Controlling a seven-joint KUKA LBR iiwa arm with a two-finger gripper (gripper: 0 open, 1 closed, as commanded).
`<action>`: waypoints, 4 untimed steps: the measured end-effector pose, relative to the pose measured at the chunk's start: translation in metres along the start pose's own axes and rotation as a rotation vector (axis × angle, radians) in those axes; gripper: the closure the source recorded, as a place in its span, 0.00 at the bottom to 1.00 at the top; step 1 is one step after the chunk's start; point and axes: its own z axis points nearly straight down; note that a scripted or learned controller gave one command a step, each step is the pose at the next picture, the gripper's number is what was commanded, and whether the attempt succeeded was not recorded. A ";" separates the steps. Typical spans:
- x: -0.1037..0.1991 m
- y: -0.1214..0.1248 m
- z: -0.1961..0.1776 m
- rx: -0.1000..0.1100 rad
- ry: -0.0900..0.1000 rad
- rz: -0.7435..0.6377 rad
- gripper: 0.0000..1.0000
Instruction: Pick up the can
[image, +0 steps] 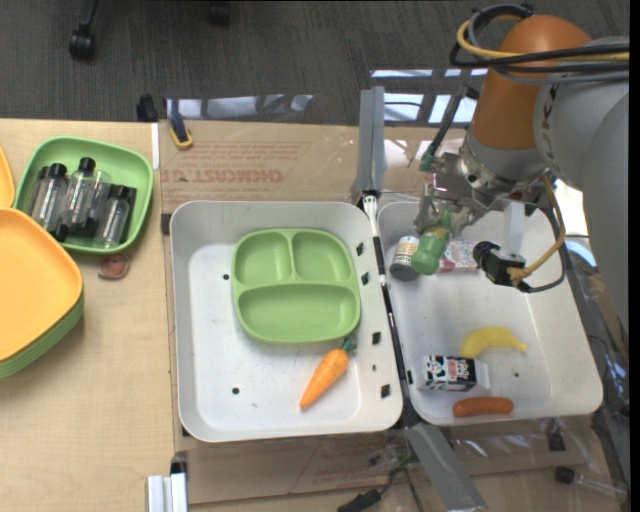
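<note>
Now gripper (432, 222) over green cylindrical can (419, 252), right bin (560, 400).

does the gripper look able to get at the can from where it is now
Probably yes. The gripper hangs right above the can in the right bin. A green item lies against the can's right side and may crowd the grasp.

the gripper (437, 215) covers the top of the can (428, 252) just below it; whether it grips is unclear; the arm (560, 90) above is cut by the right edge
</note>
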 end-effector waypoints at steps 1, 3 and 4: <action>0.000 0.000 -0.008 0.002 -0.003 -0.003 1.00; 0.019 -0.016 -0.020 0.001 0.004 0.075 1.00; 0.018 -0.016 -0.027 0.004 0.001 0.073 1.00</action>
